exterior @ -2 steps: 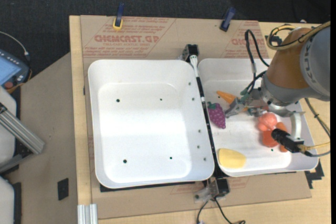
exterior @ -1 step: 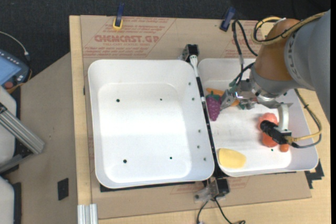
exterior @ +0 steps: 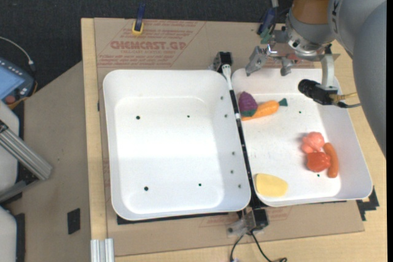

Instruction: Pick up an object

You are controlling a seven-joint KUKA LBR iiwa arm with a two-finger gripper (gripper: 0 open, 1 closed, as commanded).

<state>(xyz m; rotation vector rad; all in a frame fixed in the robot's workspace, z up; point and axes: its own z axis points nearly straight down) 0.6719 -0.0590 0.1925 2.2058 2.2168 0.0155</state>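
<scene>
The right bin (exterior: 344, 126) holds a purple toy fruit (exterior: 247, 102) beside an orange carrot (exterior: 265, 109) near its left wall. Further right lie a pink piece (exterior: 312, 141), a red piece (exterior: 317, 161) and an orange sausage shape (exterior: 332, 159). A yellow piece (exterior: 271, 184) sits at the bin's front left corner. My gripper (exterior: 270, 64) hangs over the back edge of the right bin with its two fingers spread apart and nothing between them. It is behind and above the purple fruit and carrot.
The left bin (exterior: 123, 150) stands next to the right one on a cardboard sheet (exterior: 159, 40). A yellow and blue clip (exterior: 139, 23) sits at the cardboard's back edge. Black clamps (exterior: 222, 61) hold the bins at back and front.
</scene>
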